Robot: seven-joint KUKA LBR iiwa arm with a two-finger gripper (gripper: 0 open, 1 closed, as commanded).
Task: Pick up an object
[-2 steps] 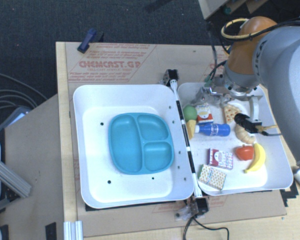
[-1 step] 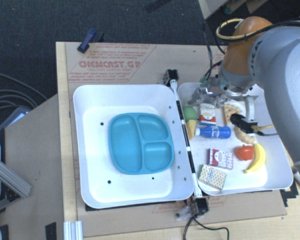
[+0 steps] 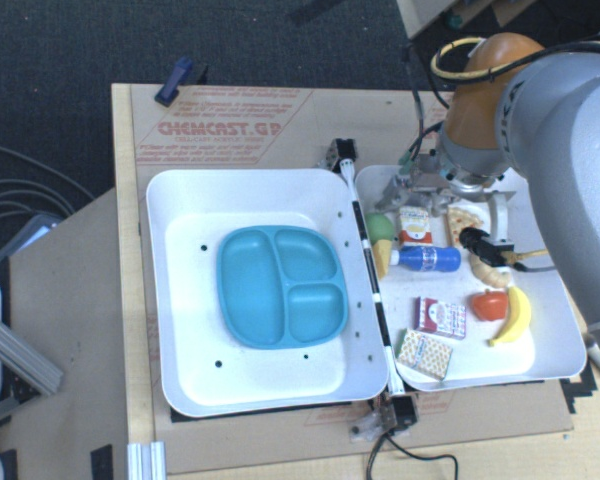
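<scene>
Two white bins sit side by side on my desk (image 3: 220, 118). The left bin (image 3: 180, 348) carries one blue divided plate (image 3: 280, 286), with bare white floor all round it. The right bin (image 3: 550, 353) is crowded: one blue bottle (image 3: 430, 259), one yellow banana (image 3: 513, 318), one red tomato (image 3: 489, 305), one red-and-white carton (image 3: 439, 318), one checkered packet (image 3: 425, 354), one green fruit (image 3: 381, 227), one small white-and-red box (image 3: 414, 226). My claw (image 3: 448, 190) hangs over that bin's far edge, above the box; I cannot tell its spread. Free room lies along the near right rim.
</scene>
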